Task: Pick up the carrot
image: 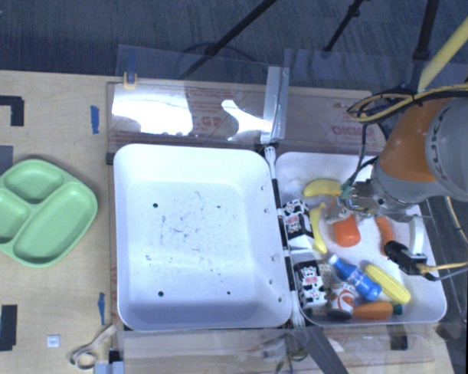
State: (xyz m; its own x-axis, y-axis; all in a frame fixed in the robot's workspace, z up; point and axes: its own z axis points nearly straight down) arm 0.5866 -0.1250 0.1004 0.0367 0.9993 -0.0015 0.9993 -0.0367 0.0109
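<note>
The carrot, as I read it, lies flat against the near wall of the right bin. Its left end touches a red-and-white can, and the corn sits just behind it. A blue bottle lies beside the corn.

That crowding is the first risk. A descent here could catch the bin wall or the corn, and a grasp could close on the can or the corn with the carrot, or push the carrot along the wall.

Further back sit a squat orange lump and a slim orange-red piece. The hand hangs over the far half of the bin, just behind the lump and beside a banana. I cannot tell whether it is open or closed, and I see nothing held in it.

The second risk is mistaken identity. The hand is well apart from the near-wall carrot and close to two things of the same colour, so a straight drop would likely meet the lump or the banana. The slim piece is too small to rule out as a carrot itself.
</note>
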